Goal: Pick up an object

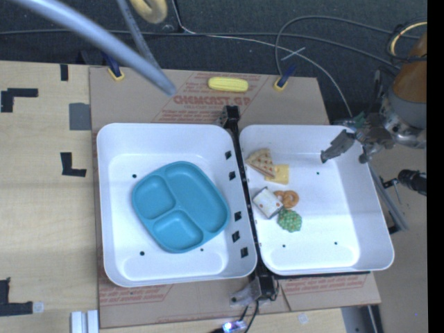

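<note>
Five toy foods (276, 189), cluster strung top-to-bottom.

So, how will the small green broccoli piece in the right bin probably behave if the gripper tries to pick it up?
The broccoli piece looks small and lumpy, so it is probably light and may roll or slip when pinched. It lies against the pretzel-like piece and close to the white block, so closing fingers would likely nudge those too.

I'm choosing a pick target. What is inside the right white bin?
The right white bin holds a waffle-like wedge, a yellow cheese-like block, a white wrapped piece, a pretzel and a green broccoli-like lump, clustered at its left. Anything beneath them is hidden.
</note>
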